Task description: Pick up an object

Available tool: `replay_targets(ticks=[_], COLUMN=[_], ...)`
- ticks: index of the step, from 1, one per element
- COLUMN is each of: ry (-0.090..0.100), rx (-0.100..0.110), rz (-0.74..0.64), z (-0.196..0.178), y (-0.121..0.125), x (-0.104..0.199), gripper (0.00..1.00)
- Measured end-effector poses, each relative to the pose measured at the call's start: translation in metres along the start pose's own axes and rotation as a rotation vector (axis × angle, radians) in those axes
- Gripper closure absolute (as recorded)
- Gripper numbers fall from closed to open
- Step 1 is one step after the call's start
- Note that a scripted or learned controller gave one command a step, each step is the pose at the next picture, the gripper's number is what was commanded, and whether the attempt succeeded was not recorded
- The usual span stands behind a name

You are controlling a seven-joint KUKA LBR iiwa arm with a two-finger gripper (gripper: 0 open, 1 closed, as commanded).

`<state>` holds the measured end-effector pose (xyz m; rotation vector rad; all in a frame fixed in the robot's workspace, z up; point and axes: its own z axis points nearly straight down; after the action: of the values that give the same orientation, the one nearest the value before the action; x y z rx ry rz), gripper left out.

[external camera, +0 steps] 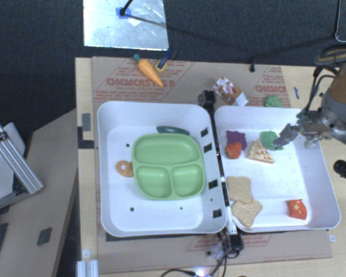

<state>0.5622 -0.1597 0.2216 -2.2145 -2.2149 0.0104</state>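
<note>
My gripper [298,139] hangs low over the upper right part of the right bin [317,178], open, with nothing between its fingers. Its left finger [286,135] sits just right of a small green toy [268,138], close to touching it. Left of that lie a tan triangular wedge [259,153], a purple piece [236,137] and a red piece [233,150]. Two tan bread-like slices [239,188] [246,210] lie at the bin's front left. A red-orange piece [297,209] rests at the front right.
The left bin [112,201] holds a green divided plate [166,165], an orange ring [125,168] and a dark teal item [173,130] behind the plate. Behind the bins lie a carrot [150,72], a snack packet [228,90], a green floret [272,101] and a foil sheet [126,15].
</note>
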Motion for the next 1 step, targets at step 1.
replay_targets(ticks=[1], ry=[-0.003], rx=[-0.013], rz=[-0.003], z=[-0.0072], y=[0.0026], x=[0.0004], gripper=[0.00])
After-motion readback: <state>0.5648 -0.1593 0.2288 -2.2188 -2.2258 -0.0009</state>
